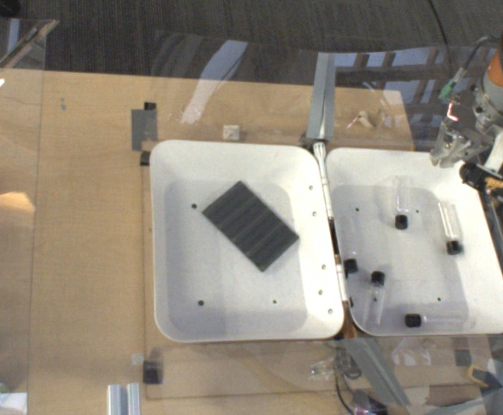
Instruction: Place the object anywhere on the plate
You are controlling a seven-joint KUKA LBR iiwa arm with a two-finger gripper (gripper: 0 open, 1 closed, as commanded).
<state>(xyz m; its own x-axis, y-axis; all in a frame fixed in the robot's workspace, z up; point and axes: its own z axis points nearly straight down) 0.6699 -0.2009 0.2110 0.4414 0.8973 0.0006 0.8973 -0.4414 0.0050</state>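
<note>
The left bin point(234, 240) holds the dark ribbed plate point(251, 226), lying flat and turned diagonally. The right bin point(420, 240) holds clear tubes point(448, 223) with black caps. The gripper point(459, 145) hangs over that bin's far right corner, apart from the tubes.

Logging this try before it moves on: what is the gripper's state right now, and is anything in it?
Two-finger gripper: cannot be told; it hangs at the far right corner of the right shallow white bin, too small and blurred to read.
</note>
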